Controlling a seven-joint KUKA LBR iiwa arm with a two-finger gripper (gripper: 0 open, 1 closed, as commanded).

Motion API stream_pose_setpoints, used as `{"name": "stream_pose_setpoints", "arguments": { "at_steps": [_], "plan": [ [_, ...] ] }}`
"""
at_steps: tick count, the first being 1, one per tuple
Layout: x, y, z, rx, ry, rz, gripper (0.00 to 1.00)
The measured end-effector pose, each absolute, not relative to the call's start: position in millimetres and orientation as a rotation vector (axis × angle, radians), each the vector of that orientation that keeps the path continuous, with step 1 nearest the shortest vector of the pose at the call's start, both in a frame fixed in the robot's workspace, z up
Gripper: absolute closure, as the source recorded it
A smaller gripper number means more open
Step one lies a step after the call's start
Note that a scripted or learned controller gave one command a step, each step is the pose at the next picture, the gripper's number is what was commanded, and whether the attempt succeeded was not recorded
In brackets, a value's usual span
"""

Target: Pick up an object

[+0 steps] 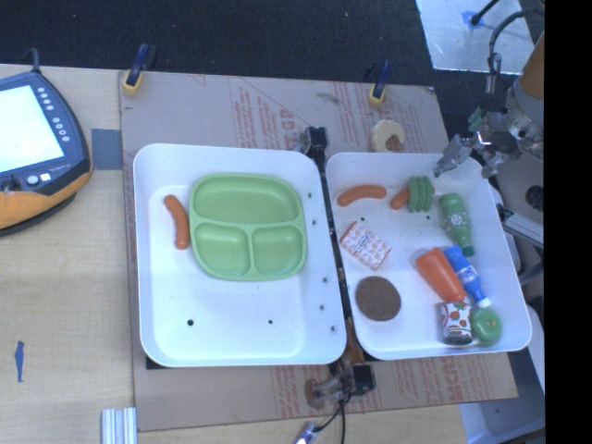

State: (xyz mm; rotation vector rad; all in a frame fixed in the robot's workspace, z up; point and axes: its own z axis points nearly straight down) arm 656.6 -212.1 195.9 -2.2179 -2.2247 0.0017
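My gripper [469,158] hangs over the far right corner of the right bin [412,345], its two grey fingers spread with nothing between them. Just below it in the bin lie a green ridged piece with an orange tip [416,195] and a green bottle [455,218]. Further in are an orange sausage [361,193], a red-and-white packet [363,245], a brown disc [377,298], an orange cone-shaped piece [438,275], a blue bottle [467,273], a small can [454,323] and a green round piece [486,326].
The left bin [231,336] holds a green divided plate [248,226] and a second sausage [178,221]. A beige ring [388,136] lies on the board behind the right bin. A teach pendant [37,151] rests at the far left. Clamps [137,67] hold the board's back edge.
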Motion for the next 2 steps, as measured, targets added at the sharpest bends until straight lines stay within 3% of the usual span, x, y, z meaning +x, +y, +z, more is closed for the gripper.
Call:
{"name": "stream_pose_setpoints", "arguments": {
  "at_steps": [1,2],
  "plan": [
    [563.7,-212.1,149.4,-2.213,-2.224,0.007,0.00],
    [504.5,-145.7,106.7,-2.212,-2.226,0.005,0.00]
  ]
}}
